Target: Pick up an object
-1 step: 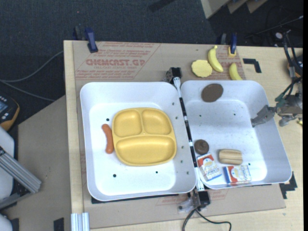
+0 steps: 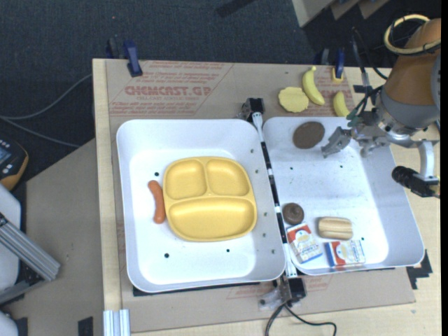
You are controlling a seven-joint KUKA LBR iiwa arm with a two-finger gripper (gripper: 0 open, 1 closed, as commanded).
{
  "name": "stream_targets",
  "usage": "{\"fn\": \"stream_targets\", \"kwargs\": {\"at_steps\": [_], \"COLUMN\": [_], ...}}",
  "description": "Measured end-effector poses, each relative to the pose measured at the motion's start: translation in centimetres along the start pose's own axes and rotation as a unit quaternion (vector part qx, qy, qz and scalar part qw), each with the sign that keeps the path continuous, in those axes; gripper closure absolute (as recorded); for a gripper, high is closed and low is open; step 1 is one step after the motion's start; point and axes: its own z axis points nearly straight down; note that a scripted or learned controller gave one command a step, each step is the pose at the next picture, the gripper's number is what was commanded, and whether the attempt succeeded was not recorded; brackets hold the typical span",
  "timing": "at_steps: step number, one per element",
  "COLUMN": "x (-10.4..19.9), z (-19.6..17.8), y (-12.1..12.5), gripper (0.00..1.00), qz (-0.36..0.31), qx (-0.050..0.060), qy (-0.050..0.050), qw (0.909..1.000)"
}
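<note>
Dark carpet surrounds a cardboard-topped bench (image 2: 175, 82) on which two shallow white bins are set side by side. No object has been lifted yet; the approach step is judged to be in hand. A brown round patty (image 2: 308, 134) lies flat at the far end of the right bin (image 2: 392, 222), and it is taken as the likely target, being the nearest thing to the gripper (image 2: 336, 141). The gripper is held just beside the patty, on the side away from the left bin (image 2: 140, 187); its two dark fingers appear spread, and nothing is seen between them. Whether they touch the bin floor cannot be told.

Further from the patty, at the near end of the same bin, a small brown disc (image 2: 292, 213), a bread roll (image 2: 334, 227) and two printed packets (image 2: 325, 249) are grouped. Beyond the patty, outside the bin, a yellow slice (image 2: 294, 99) and a banana (image 2: 313, 87) rest on the cardboard. In the left bin a yellow divided plate (image 2: 208, 198) sits with a sausage (image 2: 157, 201) beside it.

For the next move, the fingers would need to be shifted over the patty and lowered astride it.
</note>
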Motion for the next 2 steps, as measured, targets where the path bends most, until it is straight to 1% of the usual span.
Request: {"fn": "stream_targets", "kwargs": {"at_steps": [1, 2], "x": [5.0, 3.0], "z": [8.4, 8.3], "y": [2.5, 5.7], "gripper": [0.00, 0.00], "qz": [0.001, 0.003], "qx": [0.005, -0.001], "qy": [0.002, -0.001], "qw": [1.0000, 1.0000]}}
